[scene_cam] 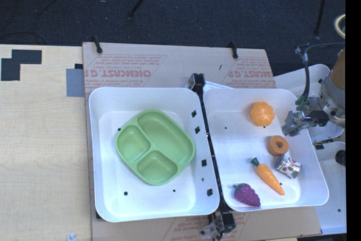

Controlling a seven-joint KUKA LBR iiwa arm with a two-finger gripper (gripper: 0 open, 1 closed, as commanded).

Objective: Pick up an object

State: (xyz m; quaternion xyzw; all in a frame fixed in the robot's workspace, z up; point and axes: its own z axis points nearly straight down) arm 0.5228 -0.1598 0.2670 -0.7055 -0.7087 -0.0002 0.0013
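Observation:
The right bin [237, 104] holds several toy foods: an orange fruit [262, 113], a brown donut [277, 145], a carrot [269, 175], a purple grape bunch [247, 195] and a small patterned cup-like piece [288, 166]. My gripper [295, 121] hangs over the bin's right side, just up and right of the donut and right of the orange fruit. Nothing shows between its fingers.
The left bin [104, 104] carries a green divided plate [154, 146]. A black clip divider [203, 138] runs between the bins. Cardboard lies under both bins, with the wooden bench to the left.

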